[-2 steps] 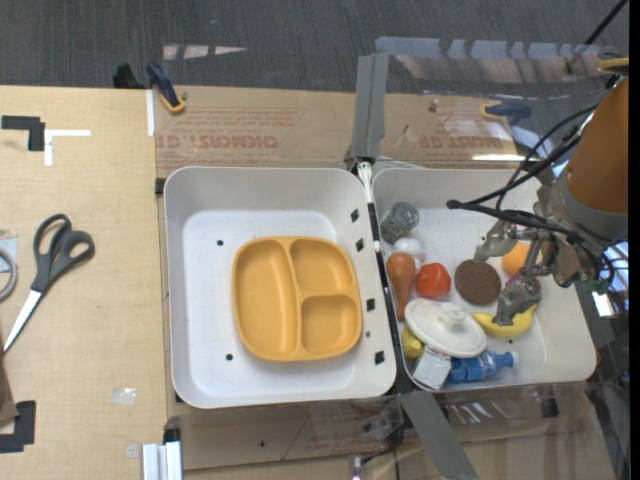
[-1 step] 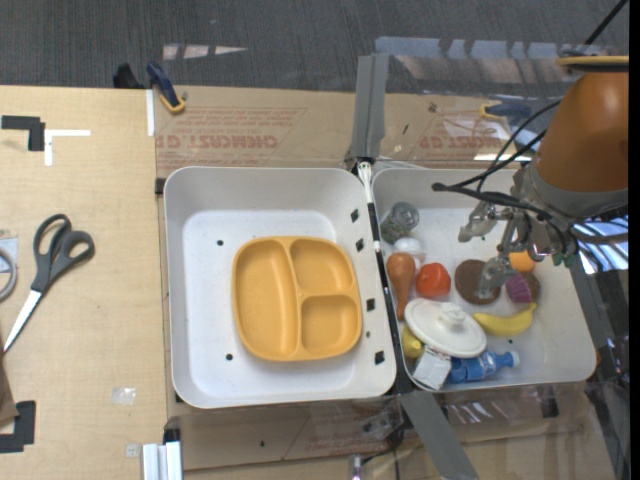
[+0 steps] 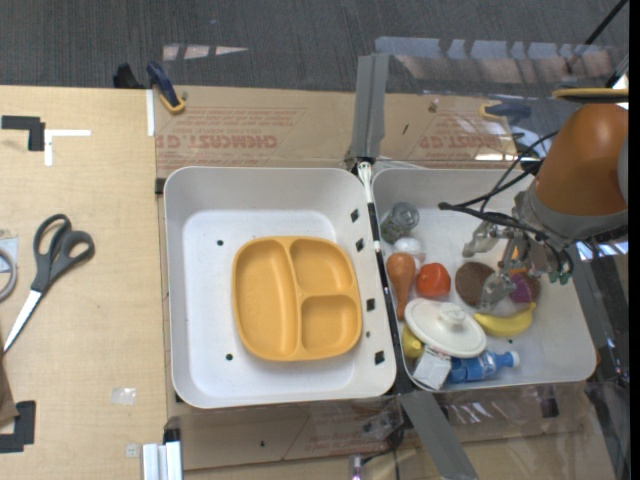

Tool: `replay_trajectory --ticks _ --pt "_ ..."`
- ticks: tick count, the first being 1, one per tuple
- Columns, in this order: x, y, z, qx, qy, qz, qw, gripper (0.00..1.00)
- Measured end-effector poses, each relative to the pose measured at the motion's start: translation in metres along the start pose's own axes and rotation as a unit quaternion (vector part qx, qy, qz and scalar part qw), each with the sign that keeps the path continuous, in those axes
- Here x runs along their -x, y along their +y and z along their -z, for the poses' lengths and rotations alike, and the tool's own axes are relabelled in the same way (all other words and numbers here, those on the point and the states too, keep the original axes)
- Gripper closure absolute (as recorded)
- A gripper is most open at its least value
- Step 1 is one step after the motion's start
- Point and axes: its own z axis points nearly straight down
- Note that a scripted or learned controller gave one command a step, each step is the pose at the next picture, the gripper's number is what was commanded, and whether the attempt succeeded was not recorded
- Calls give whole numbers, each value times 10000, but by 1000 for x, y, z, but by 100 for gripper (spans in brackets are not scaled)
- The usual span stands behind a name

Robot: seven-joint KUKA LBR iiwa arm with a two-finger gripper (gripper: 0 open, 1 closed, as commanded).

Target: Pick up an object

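My gripper hangs low over the right side of the right bin, under the arm's orange band. It sits just above a brown round object, a purple item and a banana. The gripper's body partly hides the purple item, and I cannot tell whether anything is held. Further left in the same bin lie a red tomato, an orange carrot-like piece, a white lidded dish, a blue bottle and a clear jar.
The left bin holds a yellow divided plate. Scissors lie on the wooden bench at the far left. A cardboard sheet lies behind the bins. Cables trail from the wrist across the right bin.
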Motion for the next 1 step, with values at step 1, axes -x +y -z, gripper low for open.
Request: replay_trajectory --ticks 1 --pt "-25 -41 1 -3 -9 -212 9998 0"
